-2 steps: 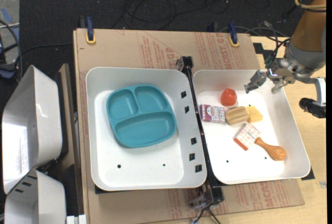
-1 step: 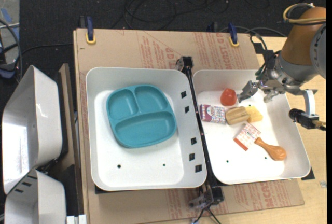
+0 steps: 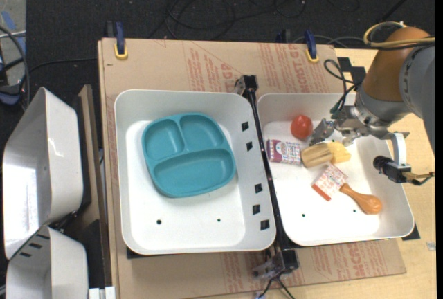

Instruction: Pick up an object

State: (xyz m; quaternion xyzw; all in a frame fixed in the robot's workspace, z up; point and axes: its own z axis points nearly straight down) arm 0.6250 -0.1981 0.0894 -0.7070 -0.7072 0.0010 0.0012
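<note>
The right bin [image 3: 387, 225] holds several small objects. A red ball-like toy [image 3: 301, 126] lies near its back. A small pink and purple packet [image 3: 283, 151] lies by the left wall. Beside it a tan block [image 3: 315, 154] touches a yellow piece [image 3: 340, 151]. A red and white packet [image 3: 329, 181] and an orange spoon-shaped toy [image 3: 362, 199] lie nearer the front. My gripper [image 3: 332, 132] reaches in from the right, low over the bin, just behind the tan block and the yellow piece and to the right of the red toy. I see nothing lifted off the bin floor.
The left bin [image 3: 131, 207] holds a teal divided plate [image 3: 188, 154]. A black divider [image 3: 259, 166] runs between the two bins. The grey arm with its orange band [image 3: 391, 73] crosses the right bin's back right corner. White containers [image 3: 38, 159] stand off the bench at far left.
</note>
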